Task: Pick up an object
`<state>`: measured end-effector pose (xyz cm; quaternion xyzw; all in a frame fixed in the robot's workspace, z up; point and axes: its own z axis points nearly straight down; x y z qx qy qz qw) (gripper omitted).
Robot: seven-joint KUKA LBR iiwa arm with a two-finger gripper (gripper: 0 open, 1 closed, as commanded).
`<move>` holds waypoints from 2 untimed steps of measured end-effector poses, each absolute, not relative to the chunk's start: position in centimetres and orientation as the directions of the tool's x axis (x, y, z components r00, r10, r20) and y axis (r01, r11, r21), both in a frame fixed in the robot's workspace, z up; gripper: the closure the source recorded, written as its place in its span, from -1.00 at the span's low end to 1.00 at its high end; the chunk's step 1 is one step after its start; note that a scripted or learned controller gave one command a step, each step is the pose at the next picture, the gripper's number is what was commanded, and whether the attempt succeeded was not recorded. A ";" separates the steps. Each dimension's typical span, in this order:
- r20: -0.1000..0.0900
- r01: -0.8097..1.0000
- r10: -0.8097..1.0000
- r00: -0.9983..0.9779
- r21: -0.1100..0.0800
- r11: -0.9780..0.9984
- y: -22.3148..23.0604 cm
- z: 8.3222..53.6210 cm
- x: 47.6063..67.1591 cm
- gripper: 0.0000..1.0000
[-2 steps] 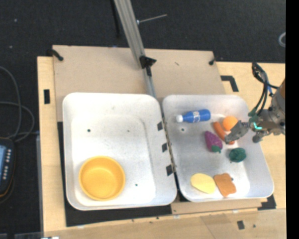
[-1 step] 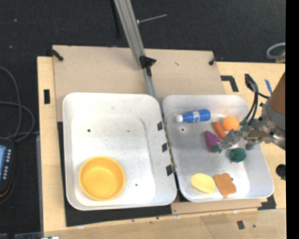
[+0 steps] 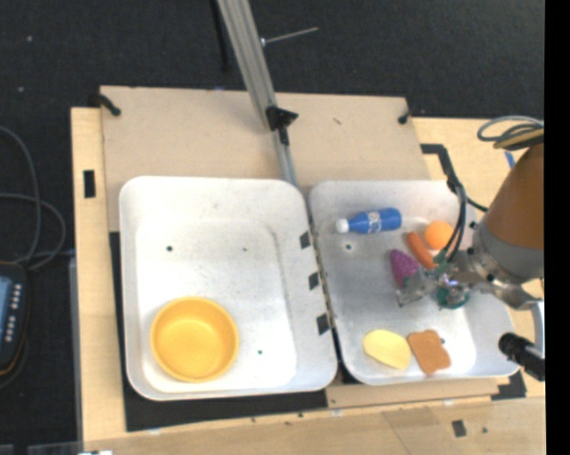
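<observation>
Taking the right bin (image 3: 360, 207) as the landmark, the nearest things inside it lie along its front edge: a pale yellow rounded piece (image 3: 387, 349) and, just beside it toward the arm's side, a tan-orange flat piece (image 3: 429, 352) that looks like a slice of toast. Farther in, around the bin's middle and toward its arm-side wall, the gripper (image 3: 425, 288) hangs low over the floor of the bin, carried by the grey arm (image 3: 517, 226) with its orange band, which comes in over the bin's outer rim. The view is too small and blurred there to tell whether the gripper is spread or closed, or whether anything sits in it. Just beside the gripper, a little farther back, lies a purple object (image 3: 403, 264), and behind that an orange carrot-like piece (image 3: 419, 247) touching or nearly touching an orange ball (image 3: 439, 234). Nearest the bin's far wall lies a blue bottle (image 3: 370, 221) on its side, its white cap pointing toward the left bin (image 3: 209, 207). That neighbouring bin, flush against the right bin's inner wall, holds a yellow bowl (image 3: 194, 337) in its near corner, well apart from everything else.
</observation>
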<state>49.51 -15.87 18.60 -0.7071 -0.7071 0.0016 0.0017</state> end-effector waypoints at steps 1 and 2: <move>-0.001 1.000 1.000 0.001 -0.003 -0.001 -16.5 14.2 49.1 -1.00; -0.001 1.000 1.000 0.004 0.006 -0.004 -16.5 15.5 49.4 1.00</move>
